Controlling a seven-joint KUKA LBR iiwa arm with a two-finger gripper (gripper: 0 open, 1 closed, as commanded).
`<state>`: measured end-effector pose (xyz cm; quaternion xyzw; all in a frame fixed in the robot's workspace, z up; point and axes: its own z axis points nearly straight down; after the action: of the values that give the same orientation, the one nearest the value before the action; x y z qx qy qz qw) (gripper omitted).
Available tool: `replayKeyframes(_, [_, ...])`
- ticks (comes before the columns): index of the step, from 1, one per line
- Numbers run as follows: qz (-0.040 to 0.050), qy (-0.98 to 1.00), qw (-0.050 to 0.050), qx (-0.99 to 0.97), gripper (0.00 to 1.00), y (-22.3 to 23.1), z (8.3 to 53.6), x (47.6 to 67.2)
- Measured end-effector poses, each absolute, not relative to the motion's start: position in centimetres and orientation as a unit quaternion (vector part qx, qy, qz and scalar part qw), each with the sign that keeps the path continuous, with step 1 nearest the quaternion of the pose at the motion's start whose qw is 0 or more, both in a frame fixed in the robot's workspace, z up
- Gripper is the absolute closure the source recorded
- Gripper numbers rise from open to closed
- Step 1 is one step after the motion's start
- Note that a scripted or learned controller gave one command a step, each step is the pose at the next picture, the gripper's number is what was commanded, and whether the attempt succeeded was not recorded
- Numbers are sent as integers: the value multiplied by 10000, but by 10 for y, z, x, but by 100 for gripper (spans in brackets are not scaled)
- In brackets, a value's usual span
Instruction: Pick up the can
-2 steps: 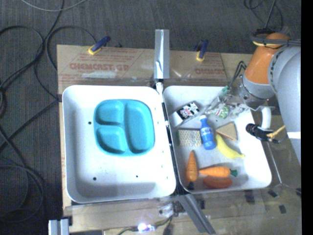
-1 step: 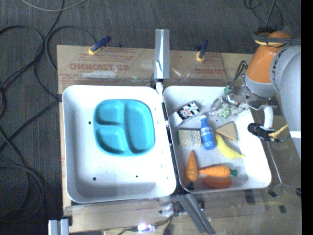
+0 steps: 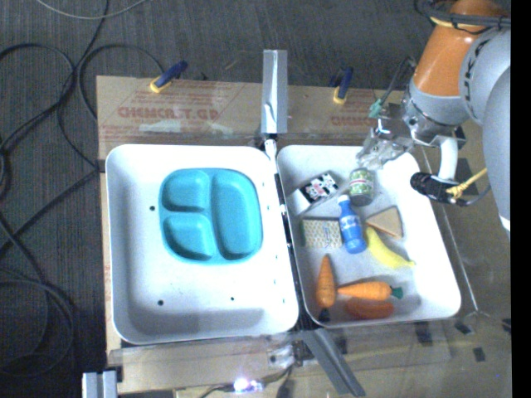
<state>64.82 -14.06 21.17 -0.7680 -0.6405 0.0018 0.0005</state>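
Hovering at the right bin's (image 3: 448, 293) one o'clock corner, the gripper (image 3: 377, 152) hangs just above the can (image 3: 362, 186); whether it is spread or pinching cannot be told. A blue bottle (image 3: 351, 225) lies at the can's six o'clock.

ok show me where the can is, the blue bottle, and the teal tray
can (image 3: 362, 186), camera view, on its green side, near the right bin's top edge
blue bottle (image 3: 352, 230), camera view, on its blue body, below the white cap
teal tray (image 3: 211, 214), camera view, on the ridge between its compartments
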Motion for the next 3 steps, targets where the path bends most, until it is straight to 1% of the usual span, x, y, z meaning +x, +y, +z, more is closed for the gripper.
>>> replayKeyframes(1, [26,-6401,7,-7683,0,-141,211,648])
replayKeyframes(2, [28,-6155,17,-7882,0,-138,180,667])
replayKeyframes(3, [19,-6116,4,-7912,0,-190,93,668])
